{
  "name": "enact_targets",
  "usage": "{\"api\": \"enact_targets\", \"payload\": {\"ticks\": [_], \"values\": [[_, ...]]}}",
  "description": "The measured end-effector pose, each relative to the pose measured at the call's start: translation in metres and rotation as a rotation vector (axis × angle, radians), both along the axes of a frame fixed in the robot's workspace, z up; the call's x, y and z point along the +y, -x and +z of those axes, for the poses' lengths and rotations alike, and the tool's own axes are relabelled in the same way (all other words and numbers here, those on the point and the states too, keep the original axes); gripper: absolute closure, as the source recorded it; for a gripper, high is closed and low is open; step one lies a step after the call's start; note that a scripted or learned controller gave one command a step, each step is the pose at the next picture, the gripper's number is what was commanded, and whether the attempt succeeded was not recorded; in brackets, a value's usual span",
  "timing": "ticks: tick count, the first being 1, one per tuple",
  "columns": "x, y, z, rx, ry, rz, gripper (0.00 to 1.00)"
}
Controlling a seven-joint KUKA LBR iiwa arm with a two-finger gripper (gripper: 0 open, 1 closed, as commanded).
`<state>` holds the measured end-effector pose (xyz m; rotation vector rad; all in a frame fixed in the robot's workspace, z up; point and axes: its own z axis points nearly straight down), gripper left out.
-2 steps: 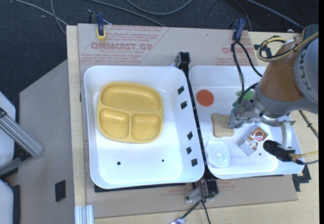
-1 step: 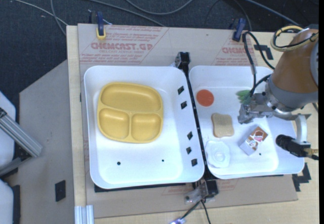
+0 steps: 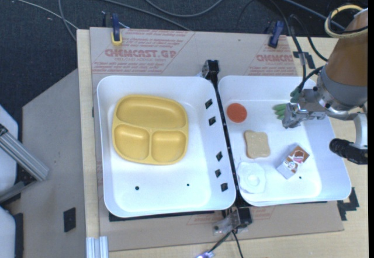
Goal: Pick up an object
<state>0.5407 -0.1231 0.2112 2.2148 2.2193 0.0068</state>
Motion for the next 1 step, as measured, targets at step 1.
{"api": "enact_targets", "payload": {"ticks": [1], "values": [[-0.0012,0.0002,0.0645,0.0,0.0,-0.001,1.0]]}}
